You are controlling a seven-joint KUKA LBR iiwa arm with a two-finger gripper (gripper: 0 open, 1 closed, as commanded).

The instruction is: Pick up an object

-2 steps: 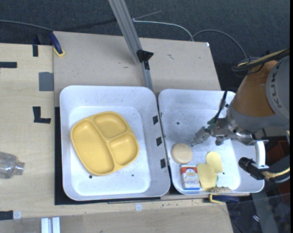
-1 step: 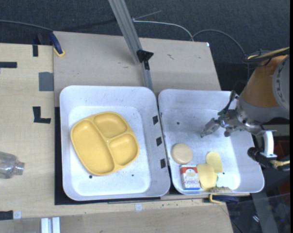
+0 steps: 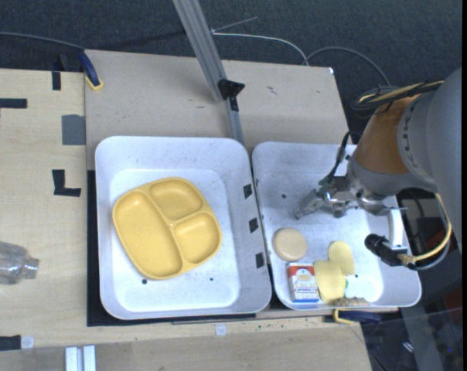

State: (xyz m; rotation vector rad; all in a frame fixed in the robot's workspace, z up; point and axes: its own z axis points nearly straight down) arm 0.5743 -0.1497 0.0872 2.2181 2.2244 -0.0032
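Note:
In the right bin lie a round tan disc, a small red and white box, and pale yellow pieces near the front edge. My gripper hangs over the middle of this bin, just above and slightly right of the tan disc, pointing left. Nothing shows between its tips. The grey arm with its orange band comes in from the right.
The left bin holds a yellow divided plate. A metal rail slants down to the gap between the bins. A clear bottle lies on the bench at the far left. Black cables loop beside the wrist at right.

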